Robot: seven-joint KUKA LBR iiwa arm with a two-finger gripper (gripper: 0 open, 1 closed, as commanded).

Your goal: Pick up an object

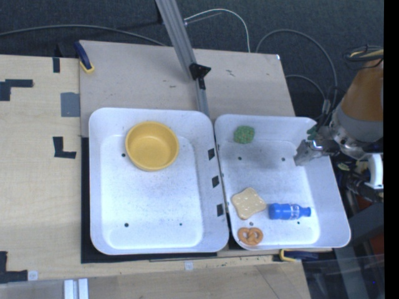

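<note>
**Claw waiting at the right bin's edge, objects lying below and to its left**

The tabletop (143,73) is carrying two white bins side by side. The left bin (156,223) is holding a yellow bowl (151,145) in its upper part. The right bin (274,179) is holding four small things: a green ball (244,134) near its top left corner, a piece of toast (249,202) low on its left side, a blue bottle (288,212) just right of the toast, and a pretzel (250,235) at the bottom rim, just under the toast.

The arm (365,104) is reaching in from the right, and the claw (304,153) is hanging over the right bin's upper right part, close to the wall. Whether the claw is open or closed I cannot tell at this size; nothing is showing between its tips, so it is carrying nothing as far as can be seen.

The relation that matters: no object is lying under the claw. The bottle is probably the nearest target, sitting toward the camera and slightly left of the claw, with its long axis running left to right and its cap pointing right. The toast is lying further left, the ball up and left across bare bin floor. A grasp on the bottle would likely be calling for the claw to close across its short width.
</note>
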